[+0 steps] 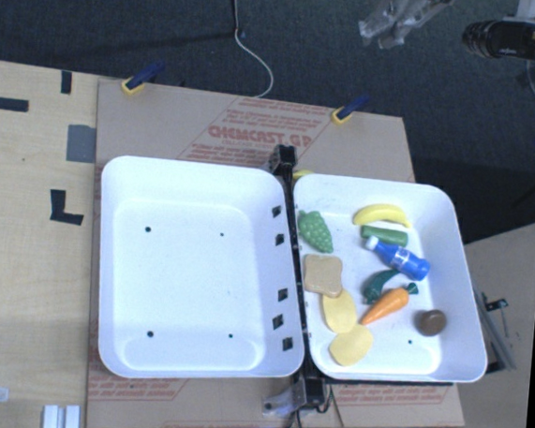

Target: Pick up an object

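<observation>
Right bin [457, 274], near to far: chip [351, 346], bread [323, 275], carrot [385, 305], bottle [400, 259], banana [381, 214]; gripper [391, 23] hangs far beyond bin's rear rim, grasp state indiscernible, well apart from all objects.

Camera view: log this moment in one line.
claw: raised beyond bins | holding: nothing seen | right bin: toys, including carrot | pick: not started
</observation>
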